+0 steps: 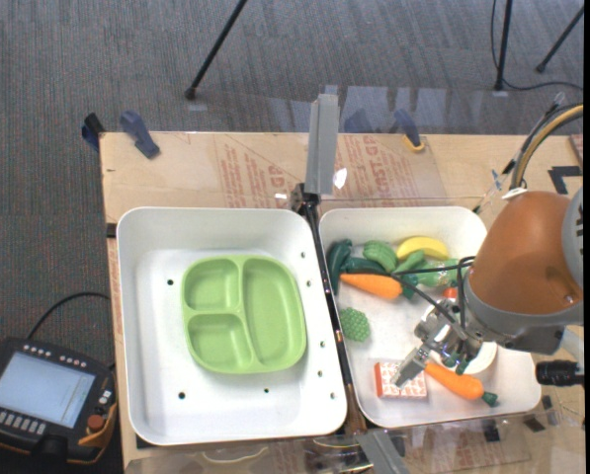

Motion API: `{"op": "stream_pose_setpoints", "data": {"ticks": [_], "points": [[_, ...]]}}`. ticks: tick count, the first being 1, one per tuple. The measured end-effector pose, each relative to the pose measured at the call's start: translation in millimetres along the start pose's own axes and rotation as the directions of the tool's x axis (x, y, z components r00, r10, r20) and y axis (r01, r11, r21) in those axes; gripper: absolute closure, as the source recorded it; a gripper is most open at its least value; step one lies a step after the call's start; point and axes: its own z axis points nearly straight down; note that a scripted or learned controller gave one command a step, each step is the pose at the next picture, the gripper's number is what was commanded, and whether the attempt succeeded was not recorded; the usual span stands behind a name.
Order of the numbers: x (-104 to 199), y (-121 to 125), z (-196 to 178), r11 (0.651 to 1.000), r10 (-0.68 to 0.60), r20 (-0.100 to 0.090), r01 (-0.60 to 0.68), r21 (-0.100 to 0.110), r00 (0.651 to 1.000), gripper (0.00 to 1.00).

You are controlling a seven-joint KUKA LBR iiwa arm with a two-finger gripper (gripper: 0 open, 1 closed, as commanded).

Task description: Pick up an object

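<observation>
Bins sit side by side on the brown wooden surface (225, 166), their inner rims almost touching along a dark seam. The left shallow white bin (146, 403) carries a light green three-compartment plastic plate (243, 314) near its middle, with bare white floor all round it out to the rim. The right shallow white bin (453, 215) is crowded: along its far wall lie a dark green pepper-shaped toy (338, 257), a green leafy toy (379, 255) and a yellow banana toy (422, 249), with a long orange plastic carrot (372, 285) just near of them. A small knobbly green ball (354, 324) rests close to the left wall, and open white floor lies between it and the tool. The tool (431, 349) hangs low over the near right part of this bin, under the arm's orange band (522, 255), which hides the bin's right side. Whether its fingers are apart or closed cannot be told, nor whether they grip anything. Just beside it lie a red and white patterned flat block (400, 380) near the near wall and a second orange carrot (457, 382), slanting toward the near right corner.
</observation>
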Motion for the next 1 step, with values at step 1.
{"op": "stream_pose_setpoints", "data": {"ticks": [1], "points": [[-10.3,-4.1,53.9,0.999,0.035,0.008,-0.034,-0.010,0.999,0.00]]}}
